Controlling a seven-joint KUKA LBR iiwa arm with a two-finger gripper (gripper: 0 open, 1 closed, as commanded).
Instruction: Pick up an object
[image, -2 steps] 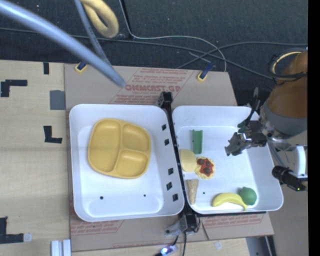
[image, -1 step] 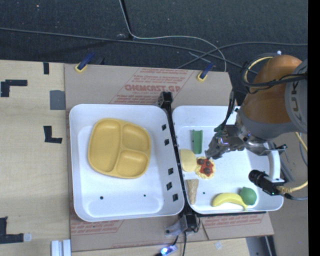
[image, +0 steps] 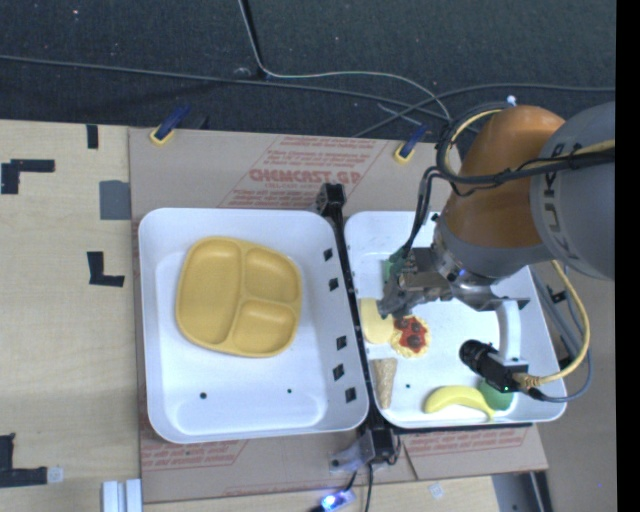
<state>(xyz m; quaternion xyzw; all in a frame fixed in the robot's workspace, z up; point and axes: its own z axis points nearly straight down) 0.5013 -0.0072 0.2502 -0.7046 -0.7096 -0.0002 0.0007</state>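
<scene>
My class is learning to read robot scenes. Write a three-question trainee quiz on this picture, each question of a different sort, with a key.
1. True or false: the yellow divided plate lies in the left bin.
2. The end effector is above which bin? A) left B) right
3. Fill in: near the right bin's front edge lies a yellow ____.

Key: 1 true; 2 B; 3 banana.

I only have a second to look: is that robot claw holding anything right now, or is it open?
Gripper: cannot be told; it sits low in the right white bin, over the small toy pizza slice with red topping.
</scene>
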